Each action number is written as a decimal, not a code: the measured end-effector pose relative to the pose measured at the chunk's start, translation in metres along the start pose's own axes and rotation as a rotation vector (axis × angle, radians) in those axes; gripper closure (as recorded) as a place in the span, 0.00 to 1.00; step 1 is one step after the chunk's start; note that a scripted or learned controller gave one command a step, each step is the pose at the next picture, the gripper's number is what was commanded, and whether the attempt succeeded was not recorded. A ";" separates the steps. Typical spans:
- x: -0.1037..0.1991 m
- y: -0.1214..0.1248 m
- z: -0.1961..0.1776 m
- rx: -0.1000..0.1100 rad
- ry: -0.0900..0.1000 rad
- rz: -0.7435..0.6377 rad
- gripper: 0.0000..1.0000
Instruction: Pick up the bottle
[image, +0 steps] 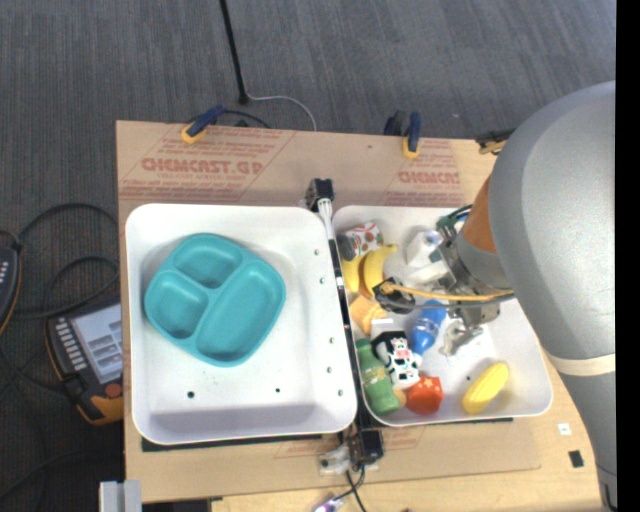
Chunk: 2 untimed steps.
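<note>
The bench (180, 160) is a brown board printed with red lettering, held by blue-and-yellow clamps (203, 123) at its far edge. Two shallow white bins sit on it side by side.

**Left bin.** The left white bin (300, 400) contains one teal plastic plate with three compartments (215, 297). The plate lies flat, nearer the bin's left wall.

**Right bin.** The right white bin (535, 395) holds a cluster of small items:
- a yellow banana-shaped toy (373, 268) near the dividing wall;
- a small white container with red markings (364, 238) toward the far left corner;
- a black-and-white cow-patterned toy (400, 362) near the front;
- a green bottle-shaped object (377, 385) lying along the left wall at the front, just beside the cow-patterned toy;
- a red-orange rounded toy (425, 394) at the front edge;
- a yellow lemon-shaped toy (486, 386) in the front right corner, apart from the cluster;
- a blue rounded object (428, 328) near the middle.

**Arm.** The grey arm (565, 220) enters from the right, with an orange band visible at the wrist, and covers the bin's right part. The jaws (455, 335) hang over the middle of the right bin, just right of the blue object. Whether they are spread or pressed together cannot be told. Nothing is visibly pinched between them.
</note>
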<state>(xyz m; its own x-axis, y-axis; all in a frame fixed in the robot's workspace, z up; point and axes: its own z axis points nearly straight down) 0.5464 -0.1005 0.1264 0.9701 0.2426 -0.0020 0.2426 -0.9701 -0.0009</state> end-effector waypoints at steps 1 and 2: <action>-0.059 -0.011 0.038 -0.002 0.009 0.044 0.00; -0.033 -0.012 0.039 -0.004 0.001 -0.009 0.00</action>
